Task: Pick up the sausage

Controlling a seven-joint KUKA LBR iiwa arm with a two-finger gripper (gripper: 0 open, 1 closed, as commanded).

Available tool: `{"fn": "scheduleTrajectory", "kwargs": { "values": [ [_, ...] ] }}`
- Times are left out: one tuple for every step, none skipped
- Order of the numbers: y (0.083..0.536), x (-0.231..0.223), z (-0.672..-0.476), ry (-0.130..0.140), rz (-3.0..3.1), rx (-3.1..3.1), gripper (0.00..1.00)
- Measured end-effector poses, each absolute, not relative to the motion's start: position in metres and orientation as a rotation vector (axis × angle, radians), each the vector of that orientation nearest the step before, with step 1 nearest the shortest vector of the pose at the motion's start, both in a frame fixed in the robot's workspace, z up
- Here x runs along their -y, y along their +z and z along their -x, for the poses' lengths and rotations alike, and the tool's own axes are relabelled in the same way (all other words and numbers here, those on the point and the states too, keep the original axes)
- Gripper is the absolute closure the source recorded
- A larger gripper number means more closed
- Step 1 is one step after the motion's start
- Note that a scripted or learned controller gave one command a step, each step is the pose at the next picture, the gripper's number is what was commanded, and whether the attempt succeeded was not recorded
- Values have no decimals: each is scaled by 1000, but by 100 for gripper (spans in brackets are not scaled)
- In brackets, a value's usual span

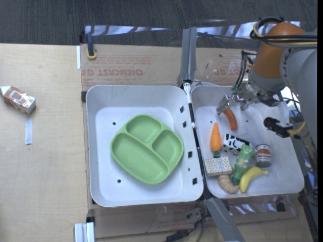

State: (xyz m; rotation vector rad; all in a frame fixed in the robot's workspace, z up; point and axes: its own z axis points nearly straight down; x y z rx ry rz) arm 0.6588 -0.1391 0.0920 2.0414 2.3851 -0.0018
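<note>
Croissant (227, 184), banana (251, 177) lie well below claw (233, 104). We see sausage (231, 119) just under claw, right bin (282, 185); we judge pickup imminent. Whether claw grips, we cannot tell.

A divided plate (147, 148) sits in the left bin (96, 150). In the right bin (287, 180), the sausage (230, 118) lies at the carrot's (215, 136) one o'clock.

Right bin (290, 183): gripper (233, 104) low at upper part, fingers spread, sausage (230, 118) just below them, not held. Beneath: carrot (215, 137), banana (251, 177), green bottle (242, 163), small can (263, 155). Left bin (98, 150): green divided plate (147, 148), centre. Small carton (19, 100) on bench, far left.
</note>
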Motion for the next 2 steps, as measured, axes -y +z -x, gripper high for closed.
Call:
{"fn": "scheduleTrajectory", "kwargs": {
  "values": [
    [102,139,-659,-3,-2037,-2386,100],
    [289,64,-651,-2,-1971,-2445,100]
  ]
}}
